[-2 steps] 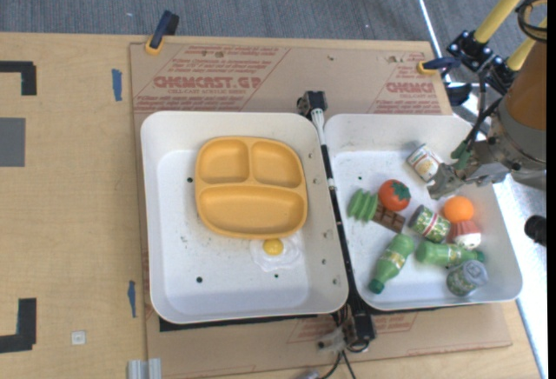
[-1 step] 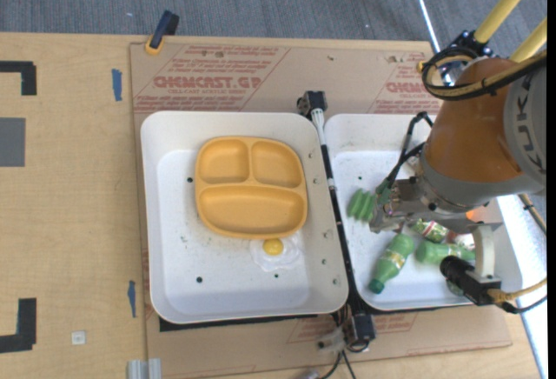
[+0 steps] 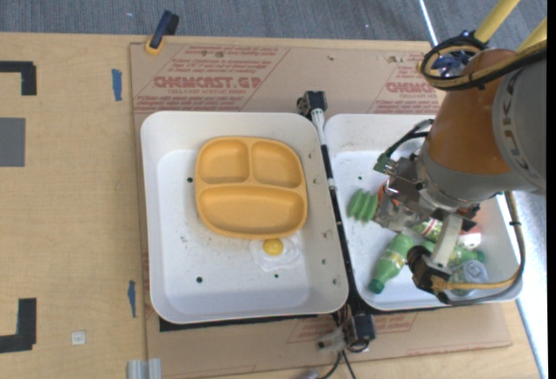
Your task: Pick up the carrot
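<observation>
Surface (image 3: 69, 195): a pale wooden top with black tape marks along its left side and short blue tape strips; a printed cardboard sheet (image 3: 226, 77) lies on it under both bins.
Clamp (image 3: 162, 29): small, blue and yellow, at the far left corner of the cardboard sheet.
Left bin (image 3: 165, 282): shallow and white, left of the right bin, their rims touching.
Plate (image 3: 251, 186): yellow, with three compartments, two small far ones and one long near one, lying flat in the far half of the left bin.
Fried egg (image 3: 274, 250): a toy, white with a yellow yolk, just near of the plate and touching its near edge.
Right bin (image 3: 365, 138): white, its right half covered by the arm.
Green ridged piece (image 3: 362, 205): near the right bin's left side, just left of the gripper.
Green bottle (image 3: 393, 262): lying tilted, its dark cap towards the near left corner of the right bin.
Gripper (image 3: 415, 216): low over the middle of the right bin, among the things there; whether it is wide or narrow cannot be told, and nothing can be seen held.
Carrot: it cannot be told apart among the things crowded around the gripper in the right bin.
Red and white thing (image 3: 470, 240): right of the gripper, partly hidden.
Teal thing (image 3: 473, 269): at the near right of the right bin, too hidden to name.
Arm (image 3: 478, 134): grey with an orange band, reaching in from the right.
</observation>
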`<action>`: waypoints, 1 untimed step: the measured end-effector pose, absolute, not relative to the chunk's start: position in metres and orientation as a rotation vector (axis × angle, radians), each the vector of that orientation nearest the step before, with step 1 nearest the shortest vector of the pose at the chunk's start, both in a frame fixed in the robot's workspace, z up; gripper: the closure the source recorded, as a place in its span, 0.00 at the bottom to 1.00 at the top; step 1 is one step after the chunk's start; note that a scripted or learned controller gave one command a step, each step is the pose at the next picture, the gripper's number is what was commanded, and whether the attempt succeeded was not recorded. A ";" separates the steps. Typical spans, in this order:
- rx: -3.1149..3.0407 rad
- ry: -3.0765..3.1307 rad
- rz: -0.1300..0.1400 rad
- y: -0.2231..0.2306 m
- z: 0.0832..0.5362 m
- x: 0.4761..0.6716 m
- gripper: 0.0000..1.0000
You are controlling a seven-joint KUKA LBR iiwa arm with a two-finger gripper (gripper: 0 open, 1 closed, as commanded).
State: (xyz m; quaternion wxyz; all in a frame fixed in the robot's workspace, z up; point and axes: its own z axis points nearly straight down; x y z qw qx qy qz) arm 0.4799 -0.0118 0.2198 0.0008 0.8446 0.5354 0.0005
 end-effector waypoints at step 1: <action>2.955 1.078 -0.007 0.027 0.184 0.479 1.00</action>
